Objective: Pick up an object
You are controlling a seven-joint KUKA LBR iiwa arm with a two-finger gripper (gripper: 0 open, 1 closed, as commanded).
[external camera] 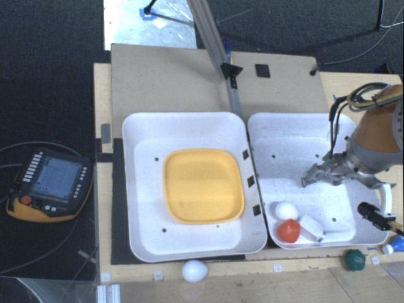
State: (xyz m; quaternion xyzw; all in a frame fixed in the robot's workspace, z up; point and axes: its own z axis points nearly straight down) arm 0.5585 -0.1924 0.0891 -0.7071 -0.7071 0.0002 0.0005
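Note:
The right bin [297, 137] holds three small things near its front edge: a white ball [286, 209], a red round object [289, 231] and a white block [310, 227], all close together. My gripper [314, 176] hangs low over the middle of the right bin, behind and slightly right of these things and apart from them. The grey arm with its orange band [379, 128] reaches in from the right. Nothing shows at the gripper's tip.
A square yellow plate [204, 185] lies in the left bin [142, 169]. On the bench in front of the bins lie a white egg [194, 270] and a green ball [355, 259]. A teach pendant [49, 186] sits far left.

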